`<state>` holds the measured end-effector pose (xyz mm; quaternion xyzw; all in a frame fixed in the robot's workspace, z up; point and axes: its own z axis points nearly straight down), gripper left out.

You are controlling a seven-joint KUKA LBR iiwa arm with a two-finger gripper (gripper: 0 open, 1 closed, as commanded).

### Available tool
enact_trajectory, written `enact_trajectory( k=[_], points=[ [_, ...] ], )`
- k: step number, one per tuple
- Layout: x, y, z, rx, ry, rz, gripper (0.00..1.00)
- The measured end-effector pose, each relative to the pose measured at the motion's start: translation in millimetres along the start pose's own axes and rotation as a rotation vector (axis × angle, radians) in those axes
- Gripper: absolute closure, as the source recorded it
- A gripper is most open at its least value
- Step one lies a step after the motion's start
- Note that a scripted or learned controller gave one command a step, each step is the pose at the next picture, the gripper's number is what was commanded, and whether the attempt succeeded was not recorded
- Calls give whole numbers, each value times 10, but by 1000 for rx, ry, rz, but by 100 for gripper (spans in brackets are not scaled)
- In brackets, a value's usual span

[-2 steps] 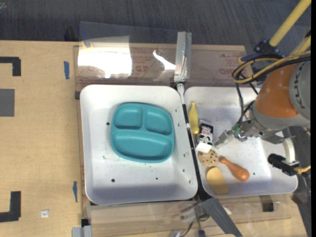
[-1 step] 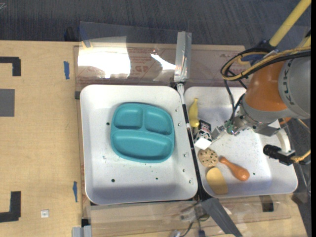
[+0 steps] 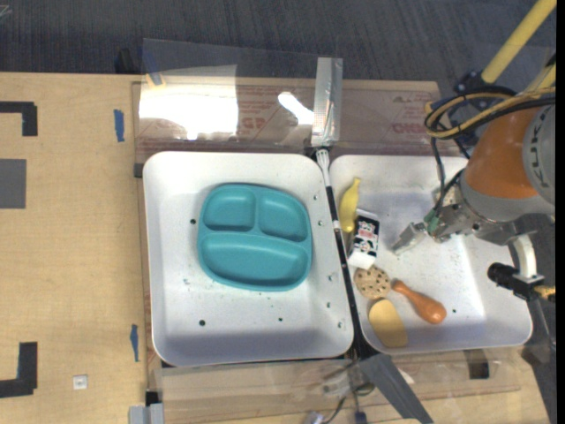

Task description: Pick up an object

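Approach step: gripper [image 3: 408,235] poised low in the right bin [image 3: 459,321], finger state not discernible, nothing visibly held. Left of gripper: banana [image 3: 350,203], small printed carton [image 3: 364,239]. Below-left: cookie [image 3: 372,281], wooden spoon [image 3: 402,307]. Next: pick one target, centre over it, descend.

Both white bins [image 3: 168,325] look like smooth, slightly glossy plastic, and the teal divided plate [image 3: 256,236] in the left one has a matt plastic sheen. The bench [image 3: 71,263] appears to be bare, matt wood. Behind the bins stands a clear, shiny plastic sheet [image 3: 229,104] catching glare.
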<state>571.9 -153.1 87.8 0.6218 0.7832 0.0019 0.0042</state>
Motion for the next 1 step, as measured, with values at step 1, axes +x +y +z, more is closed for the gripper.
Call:
enact_trajectory(
  k=[1],
  points=[
    [613,-177,-13,0,2,-223,0]
  ],
)
